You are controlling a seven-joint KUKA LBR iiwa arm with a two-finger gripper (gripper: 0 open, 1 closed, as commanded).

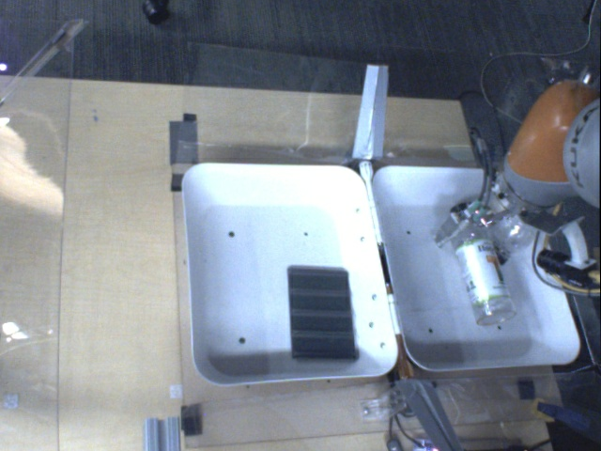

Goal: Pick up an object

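Low over the clear plastic bottle (485,280) in the right white bin (413,252), ready to grab. Hand (479,222): open or closed, cannot tell.

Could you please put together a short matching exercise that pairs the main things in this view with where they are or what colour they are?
Column one:
1. black ribbed block
2. clear bottle
3. orange band
4. metal divider bar

Column two:
A. on the arm, above the wrist, at the view's right
B. lying in the right bin
C. on the bench behind the two bins, where they meet
D. lying in the left bin, toward its front

Pairs: 1-D, 2-B, 3-A, 4-C
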